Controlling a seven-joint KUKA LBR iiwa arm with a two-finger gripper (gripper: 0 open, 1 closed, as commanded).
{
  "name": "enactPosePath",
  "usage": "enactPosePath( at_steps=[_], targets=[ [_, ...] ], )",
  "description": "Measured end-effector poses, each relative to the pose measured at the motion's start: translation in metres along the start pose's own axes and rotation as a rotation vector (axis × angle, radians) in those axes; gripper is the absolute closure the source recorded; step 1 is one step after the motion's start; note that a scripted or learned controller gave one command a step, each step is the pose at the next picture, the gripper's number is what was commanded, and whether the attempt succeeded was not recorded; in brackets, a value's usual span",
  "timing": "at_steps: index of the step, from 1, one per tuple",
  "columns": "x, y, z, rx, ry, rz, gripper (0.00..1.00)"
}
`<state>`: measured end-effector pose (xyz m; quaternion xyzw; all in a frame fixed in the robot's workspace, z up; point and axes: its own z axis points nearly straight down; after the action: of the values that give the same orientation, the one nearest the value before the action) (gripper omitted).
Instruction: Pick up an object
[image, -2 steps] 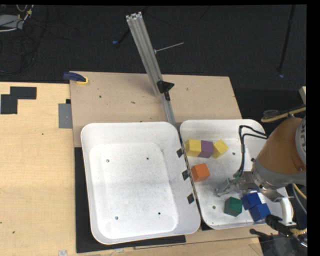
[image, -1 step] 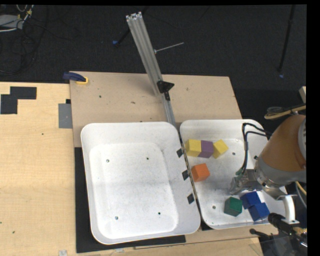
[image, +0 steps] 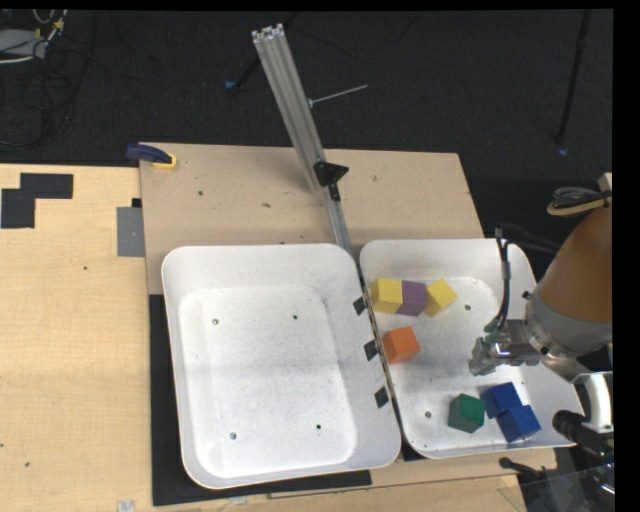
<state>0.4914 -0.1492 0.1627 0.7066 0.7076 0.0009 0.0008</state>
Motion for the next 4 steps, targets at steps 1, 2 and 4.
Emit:
enactPosePath(
  at_steps=[1,2,4],
  targets=[
    [-0.011,0.005,-0.054,-0.001,-0.001,0.001,1.0],
    [-0.011,-0.002,-0.101,0.0,-0.001,0.0,1.0],
    [0.078,0.034,-0.086,0.006,0.002,-0.002,1.0]
  ],
)
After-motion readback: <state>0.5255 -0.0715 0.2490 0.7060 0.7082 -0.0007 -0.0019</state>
